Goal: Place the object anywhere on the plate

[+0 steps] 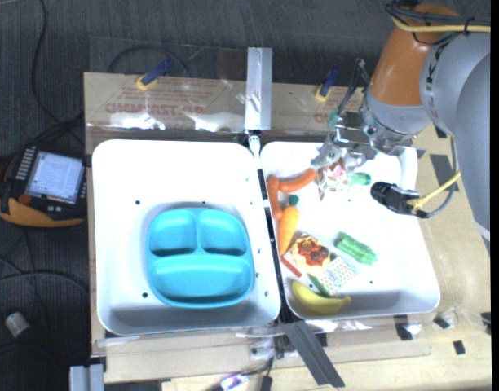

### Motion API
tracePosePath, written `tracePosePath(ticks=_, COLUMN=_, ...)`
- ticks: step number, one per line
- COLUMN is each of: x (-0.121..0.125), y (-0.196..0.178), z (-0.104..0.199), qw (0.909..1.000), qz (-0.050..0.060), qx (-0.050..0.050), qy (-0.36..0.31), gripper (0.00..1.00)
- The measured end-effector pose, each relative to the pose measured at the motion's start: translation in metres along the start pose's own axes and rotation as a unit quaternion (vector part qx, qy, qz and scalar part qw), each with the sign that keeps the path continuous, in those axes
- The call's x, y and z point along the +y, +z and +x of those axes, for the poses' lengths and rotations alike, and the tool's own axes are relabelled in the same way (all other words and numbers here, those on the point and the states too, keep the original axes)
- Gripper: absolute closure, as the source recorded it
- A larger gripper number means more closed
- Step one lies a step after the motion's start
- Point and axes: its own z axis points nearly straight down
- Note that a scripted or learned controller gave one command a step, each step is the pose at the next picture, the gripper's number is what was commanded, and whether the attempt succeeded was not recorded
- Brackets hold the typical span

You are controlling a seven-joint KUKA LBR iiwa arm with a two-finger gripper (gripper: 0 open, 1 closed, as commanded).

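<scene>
The blue plate (200, 255) lies nearest to the camera, in the left bin (119, 169), and its three compartments hold nothing.

The right bin (421, 259) holds the toy food: a banana (319, 297) at the front wall, a pizza slice (308, 252), a carrot (287, 225), a green vegetable (356, 248) and a sausage-like piece (289, 182) near the divider.

The gripper (335, 169) hangs over the back of the right bin. A small pinkish object (337, 177) seems to be at its tip, but I cannot tell whether it is grasped.

I think the risk is a weak pinch: the small piece may slip out when the arm crosses the divider (262, 210), or the crowded toys may be pushed instead.
</scene>
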Motion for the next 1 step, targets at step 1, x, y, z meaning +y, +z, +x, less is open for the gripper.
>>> tracePosePath(ticks=1, x=0.0001, y=-0.0003, z=0.0, qw=1.0, qz=0.0, qx=0.0, qy=0.0, gripper=0.0)
